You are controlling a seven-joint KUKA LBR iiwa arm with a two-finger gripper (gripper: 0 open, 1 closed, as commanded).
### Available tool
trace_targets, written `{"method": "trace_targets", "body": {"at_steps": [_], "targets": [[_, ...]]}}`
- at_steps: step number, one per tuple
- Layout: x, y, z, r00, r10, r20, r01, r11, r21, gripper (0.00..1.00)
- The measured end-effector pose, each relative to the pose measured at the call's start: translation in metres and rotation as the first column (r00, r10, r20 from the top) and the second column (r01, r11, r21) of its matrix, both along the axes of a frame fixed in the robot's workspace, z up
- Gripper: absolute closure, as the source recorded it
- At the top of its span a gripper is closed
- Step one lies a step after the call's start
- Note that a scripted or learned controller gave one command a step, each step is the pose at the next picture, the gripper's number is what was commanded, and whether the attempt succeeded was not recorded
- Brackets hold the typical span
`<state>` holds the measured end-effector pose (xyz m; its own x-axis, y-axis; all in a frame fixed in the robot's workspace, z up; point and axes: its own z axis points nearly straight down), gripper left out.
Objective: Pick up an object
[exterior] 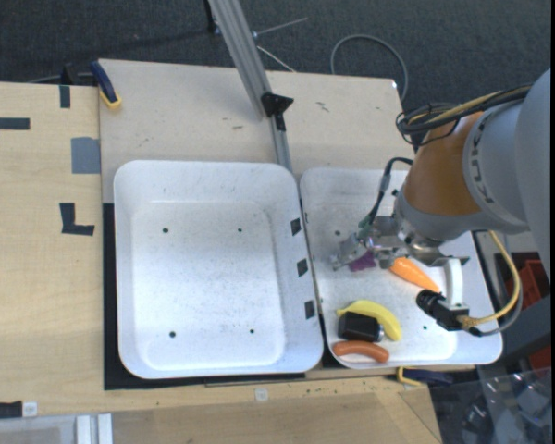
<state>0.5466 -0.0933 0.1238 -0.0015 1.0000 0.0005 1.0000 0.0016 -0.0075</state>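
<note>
At the far left of the bench [37,248], well away from the pincer, pale wood marked with dark tape pieces is seen. A blue-and-yellow clamp [104,85] is fixed at the upper left corner of the board, well up and left of the pincer. The large shallow white plastic bin [134,248] on the left is seen to the pincer's left, its floor speckled and dotted with four small dark holes. A slanted grey metal bar [245,49] is laid from the top edge down to the seam between the bins, ending up and left of the pincer.

The smaller shallow white bin [328,192] on the right is reached into by the grey arm with the orange band [444,178]. The two-finger pincer [351,252] is lowered over the middle of this bin. A small purple object [362,263] is seen at its tips, but whether the fingers are apart, together or clamped on it cannot be told. Just right of the pincer, an orange carrot-shaped piece [413,272] is lying, touching or nearly touching the purple object. Below the pincer, a black block [359,326] is lying against a yellow banana-shaped toy [379,314]. Further below, by the near rim, a red sausage-shaped piece [361,351] is seen. A black cable plug [441,309] hangs below and right of the pincer.
</note>
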Motion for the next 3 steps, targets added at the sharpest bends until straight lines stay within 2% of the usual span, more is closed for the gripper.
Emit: {"method": "trace_targets", "body": {"at_steps": [1, 2, 3], "targets": [[0.000, 0.000, -0.036, 1.000, 0.000, 0.006, 0.000, 1.000, -0.002, 0.00], [0.000, 0.001, -0.025, 1.000, 0.001, 0.005, -0.001, 1.000, 0.000, 1.00], [0.000, -0.004, 0.037, 1.000, -0.001, 0.012, 0.001, 1.000, -0.001, 1.00]]}}
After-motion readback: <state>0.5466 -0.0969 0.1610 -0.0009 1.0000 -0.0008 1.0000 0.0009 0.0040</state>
